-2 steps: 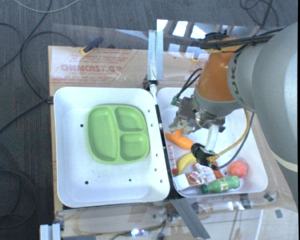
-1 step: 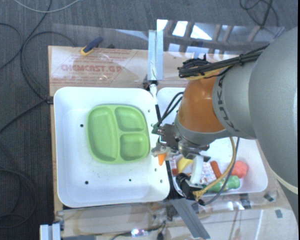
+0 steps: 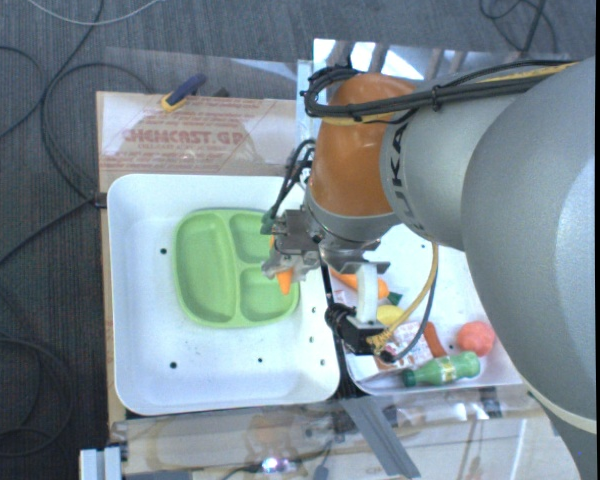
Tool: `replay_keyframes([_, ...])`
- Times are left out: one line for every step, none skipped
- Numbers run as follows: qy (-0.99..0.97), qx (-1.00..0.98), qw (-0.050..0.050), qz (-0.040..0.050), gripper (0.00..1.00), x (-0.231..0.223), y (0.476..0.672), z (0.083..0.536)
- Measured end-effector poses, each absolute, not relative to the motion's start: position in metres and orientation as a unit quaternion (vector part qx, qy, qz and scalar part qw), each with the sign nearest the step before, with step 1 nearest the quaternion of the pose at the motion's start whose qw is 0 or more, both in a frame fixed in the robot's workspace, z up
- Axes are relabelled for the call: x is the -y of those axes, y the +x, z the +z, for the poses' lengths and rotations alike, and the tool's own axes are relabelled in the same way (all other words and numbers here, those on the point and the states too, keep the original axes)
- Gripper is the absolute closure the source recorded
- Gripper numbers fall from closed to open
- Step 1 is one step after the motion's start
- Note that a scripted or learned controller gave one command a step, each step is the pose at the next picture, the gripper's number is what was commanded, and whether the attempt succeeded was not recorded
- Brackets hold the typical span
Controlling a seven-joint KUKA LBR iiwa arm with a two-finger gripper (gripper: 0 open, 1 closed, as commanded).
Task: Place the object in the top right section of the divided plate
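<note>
Looming grey arm (image 3: pixel 510 198) is seen over both bins; its gripper (image 3: pixel 286 268) is clenched on an orange object (image 3: pixel 285 281), held above the green divided plate's (image 3: pixel 208 268) right edge.

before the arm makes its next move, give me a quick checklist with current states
1. Light green divided plastic plate lies flat in the left white bin: ok.
2. Gripper is over the plate's right edge, near the rib between its two right sections: ok.
3. Small orange object sits at the gripper tip; whether it is truly between the fingers: cannot tell.
4. Top right section is free to receive the object: ok for the visible part, the rest is hidden by the gripper.
5. Object is already inside the top right section: not ok, it looks nearer the lower right section.
</note>
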State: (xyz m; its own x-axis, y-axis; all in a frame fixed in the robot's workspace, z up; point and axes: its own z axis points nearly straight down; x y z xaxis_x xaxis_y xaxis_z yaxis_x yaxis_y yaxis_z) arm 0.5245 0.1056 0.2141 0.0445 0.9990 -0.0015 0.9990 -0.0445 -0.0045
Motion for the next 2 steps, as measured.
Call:
replay_keyframes([-0.669, 0.743, 0.002, 0.0030, 1.00, -0.127, 0.520, 0.157])
replay_keyframes([-0.727, 0.686, 0.000, 0.0025, 1.00, -0.082, 0.538, 0.234])
